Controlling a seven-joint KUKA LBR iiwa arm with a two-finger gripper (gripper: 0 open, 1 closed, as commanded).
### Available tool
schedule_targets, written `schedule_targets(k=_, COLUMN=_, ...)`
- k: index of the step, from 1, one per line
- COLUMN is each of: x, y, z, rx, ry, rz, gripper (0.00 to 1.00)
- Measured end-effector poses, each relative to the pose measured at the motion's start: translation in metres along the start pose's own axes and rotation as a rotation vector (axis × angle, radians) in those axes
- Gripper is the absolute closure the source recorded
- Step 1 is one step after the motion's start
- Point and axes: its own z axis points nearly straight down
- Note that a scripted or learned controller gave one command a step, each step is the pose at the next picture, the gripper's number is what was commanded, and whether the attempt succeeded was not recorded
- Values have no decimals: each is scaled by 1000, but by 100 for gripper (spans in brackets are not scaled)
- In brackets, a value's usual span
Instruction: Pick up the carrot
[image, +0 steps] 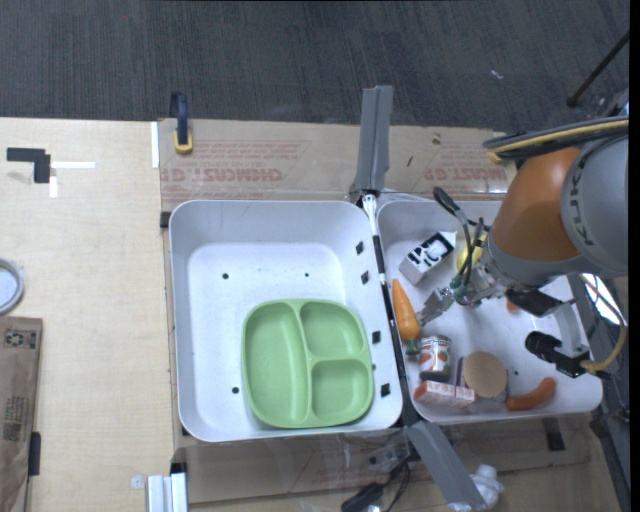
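Your claw (436, 305) hangs low in the right bin (400, 215), just right of the carrot (405, 310); you cannot tell how wide it stands or whether it grips anything. The green divided plate (305, 362) lies left of the carrot, which rests against that bin's left wall.

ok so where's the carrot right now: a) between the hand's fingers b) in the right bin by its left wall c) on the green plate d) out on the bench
b: the carrot lies in the right bin along its left wall, with the hand just beside it.
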Motion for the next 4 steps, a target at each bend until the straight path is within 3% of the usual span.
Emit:
schedule_targets(k=1, x=35, y=16, z=-97, rx=2, ry=0, rz=149, gripper=0)
schedule_targets(k=2, x=61, y=-45, z=-97, rx=4, ry=1, rz=240, gripper=0)
schedule_targets(k=3, x=60, y=-45, z=-105, rx=6, ry=0, rz=242, gripper=100)
schedule_targets(k=4, x=206, y=24, z=-81, rx=4, ry=0, rz=154, gripper=100)
